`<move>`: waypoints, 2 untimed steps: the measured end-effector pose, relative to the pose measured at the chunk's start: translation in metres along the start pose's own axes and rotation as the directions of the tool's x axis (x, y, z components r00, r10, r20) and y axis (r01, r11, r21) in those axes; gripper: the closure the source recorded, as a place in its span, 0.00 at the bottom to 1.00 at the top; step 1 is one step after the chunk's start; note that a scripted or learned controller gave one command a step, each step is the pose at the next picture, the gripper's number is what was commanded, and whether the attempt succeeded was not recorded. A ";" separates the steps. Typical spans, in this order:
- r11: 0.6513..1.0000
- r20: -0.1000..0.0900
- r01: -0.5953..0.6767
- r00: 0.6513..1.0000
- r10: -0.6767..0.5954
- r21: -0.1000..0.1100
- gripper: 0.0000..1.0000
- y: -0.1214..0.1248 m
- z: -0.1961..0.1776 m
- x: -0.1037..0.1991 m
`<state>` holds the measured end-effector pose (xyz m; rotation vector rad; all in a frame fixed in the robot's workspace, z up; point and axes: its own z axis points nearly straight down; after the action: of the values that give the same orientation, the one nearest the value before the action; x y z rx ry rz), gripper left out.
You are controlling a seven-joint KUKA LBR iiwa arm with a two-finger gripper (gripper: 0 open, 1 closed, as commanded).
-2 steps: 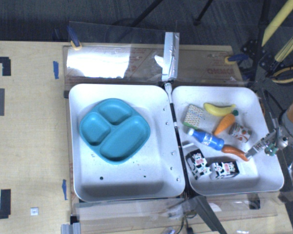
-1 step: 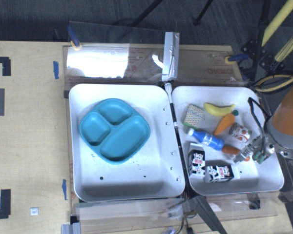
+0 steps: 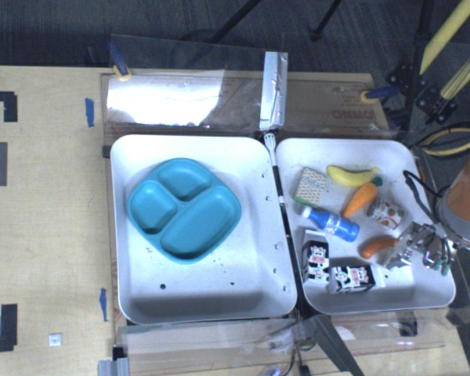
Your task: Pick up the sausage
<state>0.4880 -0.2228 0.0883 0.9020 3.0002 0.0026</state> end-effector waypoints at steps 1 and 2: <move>0.809 0.006 0.588 0.809 -0.588 0.003 1.00 0.010 -0.001 0.001; 0.843 0.003 0.538 0.843 -0.538 -0.001 1.00 0.001 0.000 0.002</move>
<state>0.4872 -0.2213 0.0888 0.0258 3.1297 0.0001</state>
